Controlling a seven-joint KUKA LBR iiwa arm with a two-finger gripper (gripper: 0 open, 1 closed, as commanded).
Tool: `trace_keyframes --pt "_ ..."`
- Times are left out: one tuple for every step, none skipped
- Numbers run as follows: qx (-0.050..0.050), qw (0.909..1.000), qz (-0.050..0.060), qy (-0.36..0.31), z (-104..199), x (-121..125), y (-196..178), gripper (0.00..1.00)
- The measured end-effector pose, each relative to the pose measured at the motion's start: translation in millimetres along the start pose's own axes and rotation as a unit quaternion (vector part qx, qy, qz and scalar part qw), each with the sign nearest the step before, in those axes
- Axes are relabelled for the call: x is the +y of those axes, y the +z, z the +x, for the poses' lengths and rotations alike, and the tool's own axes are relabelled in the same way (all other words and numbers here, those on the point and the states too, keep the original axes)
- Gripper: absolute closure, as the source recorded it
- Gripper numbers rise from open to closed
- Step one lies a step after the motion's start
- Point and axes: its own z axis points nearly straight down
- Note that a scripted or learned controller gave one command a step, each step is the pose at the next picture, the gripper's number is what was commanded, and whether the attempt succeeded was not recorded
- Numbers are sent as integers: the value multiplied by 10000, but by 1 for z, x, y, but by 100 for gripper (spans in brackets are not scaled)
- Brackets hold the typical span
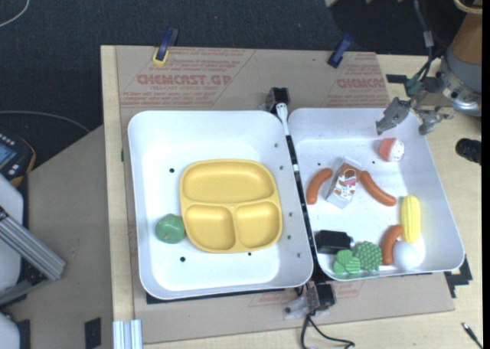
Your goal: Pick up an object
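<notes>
Green toys [358, 258] crowd the right bin's [436, 179] near edge, sausages [378, 187] behind them. Above the bin's far corner, the gripper [408, 115] hangs spread and empty over a red-white ball [391, 149].

The arm is reaching in from the right edge of the view, its grey wrist tilting down and leftward. The gripper [408, 120] is hanging at its end with both fingers [390, 117] spreading apart, nothing lying between them.

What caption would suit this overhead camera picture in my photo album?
Robot claw hovers above the right bin of toy food, while a yellow tray and green ball sit in the left bin.
</notes>
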Motion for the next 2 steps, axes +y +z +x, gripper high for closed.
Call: trace_keyframes --pt "-16 10000 -69 -15 0 3 -8 0" --pt "-12 10000 -42 -11 -6 4 37 0"
